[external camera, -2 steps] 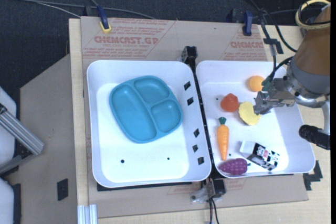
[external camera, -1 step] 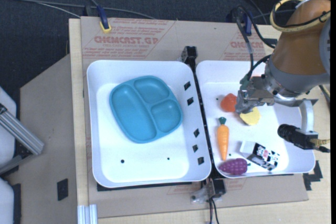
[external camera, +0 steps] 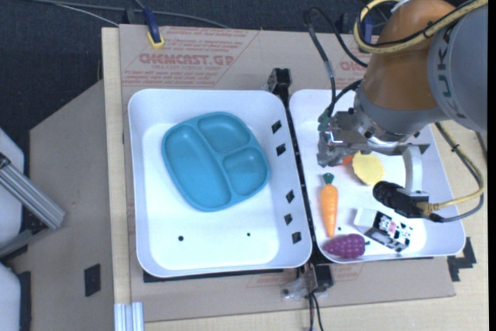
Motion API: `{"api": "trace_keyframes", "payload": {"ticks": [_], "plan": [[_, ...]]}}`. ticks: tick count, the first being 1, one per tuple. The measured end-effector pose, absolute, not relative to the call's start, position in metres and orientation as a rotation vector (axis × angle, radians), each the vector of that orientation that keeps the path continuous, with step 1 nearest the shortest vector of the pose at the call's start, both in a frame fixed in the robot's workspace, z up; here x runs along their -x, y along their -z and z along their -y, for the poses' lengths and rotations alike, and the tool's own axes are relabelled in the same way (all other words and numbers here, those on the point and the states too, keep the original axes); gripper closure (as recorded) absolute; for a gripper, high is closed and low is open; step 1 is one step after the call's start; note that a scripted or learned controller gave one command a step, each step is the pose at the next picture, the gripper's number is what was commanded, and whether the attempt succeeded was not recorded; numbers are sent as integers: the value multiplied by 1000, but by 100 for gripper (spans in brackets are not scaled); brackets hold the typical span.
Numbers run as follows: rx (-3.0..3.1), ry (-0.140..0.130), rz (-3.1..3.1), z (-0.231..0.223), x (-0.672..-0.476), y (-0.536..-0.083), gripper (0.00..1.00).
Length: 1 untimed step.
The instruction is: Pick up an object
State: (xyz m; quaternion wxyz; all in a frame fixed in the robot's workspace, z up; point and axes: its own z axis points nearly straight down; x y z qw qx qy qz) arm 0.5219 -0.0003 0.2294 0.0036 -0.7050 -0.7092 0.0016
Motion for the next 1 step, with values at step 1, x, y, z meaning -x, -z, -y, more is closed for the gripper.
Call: {"api": "trace_keyframes", "payload": {"ticks": [1], "plan": [[2212,-1,2226,-48,-522,-234,100]]}}
